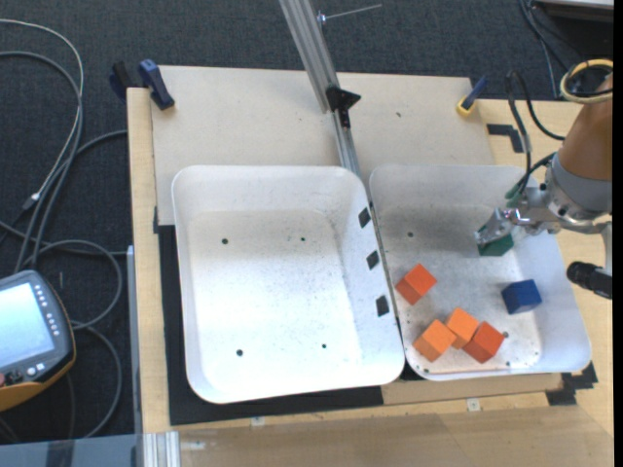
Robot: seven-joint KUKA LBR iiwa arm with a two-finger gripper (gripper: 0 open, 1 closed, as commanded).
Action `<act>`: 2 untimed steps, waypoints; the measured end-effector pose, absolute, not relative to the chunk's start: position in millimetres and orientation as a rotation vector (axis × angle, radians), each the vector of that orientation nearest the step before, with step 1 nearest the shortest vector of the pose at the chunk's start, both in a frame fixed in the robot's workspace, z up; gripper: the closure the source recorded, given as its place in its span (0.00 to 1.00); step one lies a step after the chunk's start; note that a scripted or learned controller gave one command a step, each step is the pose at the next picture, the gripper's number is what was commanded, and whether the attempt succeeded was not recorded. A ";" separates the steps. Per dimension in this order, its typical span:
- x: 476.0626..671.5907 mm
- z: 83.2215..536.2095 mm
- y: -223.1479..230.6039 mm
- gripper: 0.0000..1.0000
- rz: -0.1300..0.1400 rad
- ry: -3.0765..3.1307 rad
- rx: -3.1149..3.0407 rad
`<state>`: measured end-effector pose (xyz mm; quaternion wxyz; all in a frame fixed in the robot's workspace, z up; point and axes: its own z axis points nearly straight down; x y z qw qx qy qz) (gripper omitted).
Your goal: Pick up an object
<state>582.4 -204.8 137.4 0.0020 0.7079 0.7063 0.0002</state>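
Tool (496,233) low over the right bin (458,202), fingers clenched around a green object (497,245); blue cube (522,296) near

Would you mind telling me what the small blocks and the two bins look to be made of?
Orange blocks, blue block: probably painted wood or foam, matte, sharp-edged, evenly coloured. Bins: likely thin moulded plastic, white, slightly glossy, with rounded corners and scuffed, speckled floors.
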 end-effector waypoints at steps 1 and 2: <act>627.6 315.4 -124.3 1.00 0.012 2.222 2.208; 616.4 294.3 -63.3 1.00 -0.001 2.234 2.217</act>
